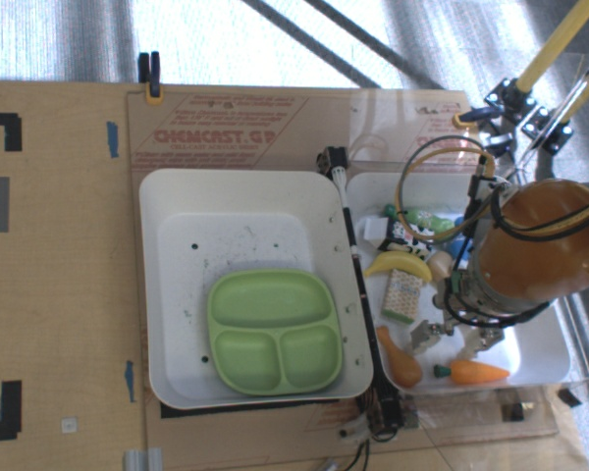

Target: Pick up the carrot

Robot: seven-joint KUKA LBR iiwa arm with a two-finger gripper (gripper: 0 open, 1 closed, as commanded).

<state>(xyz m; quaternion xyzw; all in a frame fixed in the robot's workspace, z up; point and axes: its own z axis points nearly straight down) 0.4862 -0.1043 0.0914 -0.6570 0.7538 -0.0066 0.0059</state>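
So the bench (59, 292) is basically a big brown cardboard-looking surface with black tape marks along the left edge and a few bits of blue tape. A tan sheet (226, 130) with faded red printing (can't read it properly) lies on top of it, held by a black clamp (151, 72) at the top edge. Two shallow white bins sit directly on that, touching side by side: the left bin (167, 292) near the middle, the right bin (550, 356) just beside it.
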